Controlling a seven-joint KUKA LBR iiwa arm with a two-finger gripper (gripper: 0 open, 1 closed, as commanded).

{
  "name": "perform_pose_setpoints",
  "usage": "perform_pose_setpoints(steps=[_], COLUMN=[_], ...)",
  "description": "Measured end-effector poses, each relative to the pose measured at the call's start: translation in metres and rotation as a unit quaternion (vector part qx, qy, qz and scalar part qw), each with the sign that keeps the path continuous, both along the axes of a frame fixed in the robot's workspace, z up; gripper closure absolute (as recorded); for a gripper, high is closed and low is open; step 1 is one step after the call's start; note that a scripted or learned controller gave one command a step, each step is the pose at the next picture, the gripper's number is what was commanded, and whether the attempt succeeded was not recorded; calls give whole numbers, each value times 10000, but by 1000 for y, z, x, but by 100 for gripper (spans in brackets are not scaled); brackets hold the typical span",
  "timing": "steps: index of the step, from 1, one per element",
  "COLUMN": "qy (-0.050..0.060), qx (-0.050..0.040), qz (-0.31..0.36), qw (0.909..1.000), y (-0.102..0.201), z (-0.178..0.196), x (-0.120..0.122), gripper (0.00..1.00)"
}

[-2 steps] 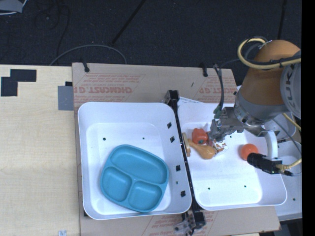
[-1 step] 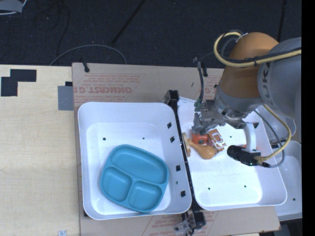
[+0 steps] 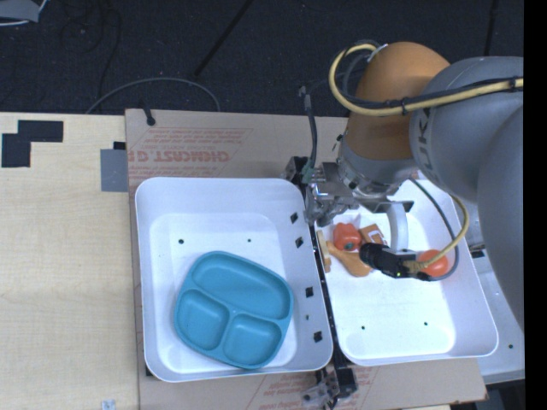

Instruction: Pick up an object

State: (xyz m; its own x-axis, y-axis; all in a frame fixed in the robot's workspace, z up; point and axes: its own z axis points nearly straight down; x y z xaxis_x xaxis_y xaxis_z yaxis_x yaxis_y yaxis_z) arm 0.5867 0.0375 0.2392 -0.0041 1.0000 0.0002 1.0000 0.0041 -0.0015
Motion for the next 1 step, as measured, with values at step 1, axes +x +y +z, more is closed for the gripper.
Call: perform_pose_setpoints(steps=[1], qy=[9], qx=[4], qz=[3], qw=[10000], y=[51], z=[-11], x=[6], gripper=[100])
